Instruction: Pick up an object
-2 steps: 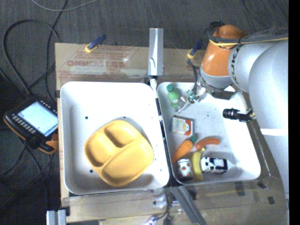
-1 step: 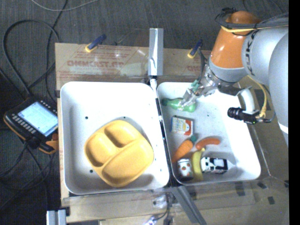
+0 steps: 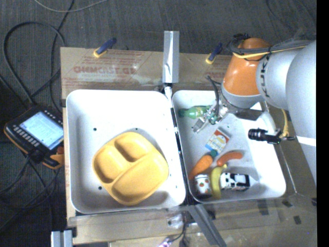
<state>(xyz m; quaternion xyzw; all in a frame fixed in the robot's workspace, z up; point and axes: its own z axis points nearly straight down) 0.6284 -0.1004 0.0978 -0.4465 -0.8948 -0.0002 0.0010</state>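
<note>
Hovering low in the right bin [image 3: 277, 187], the gripper [image 3: 208, 118] sits beside a green bottle [image 3: 194, 111]; its grip cannot be judged here. Nothing looks lifted yet, so the whole pick remains.

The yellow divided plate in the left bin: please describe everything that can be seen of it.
The yellow divided plate looks like smooth, slightly glossy plastic, with a rounded outline. Raised ridges split it into three compartments: two smaller ones toward the far side and one larger toward the near side. It holds nothing. It lies face up, turned at an angle to the bin walls, in the lower middle of the left bin, resting on the bin's floor. Nothing else touches it.
</note>
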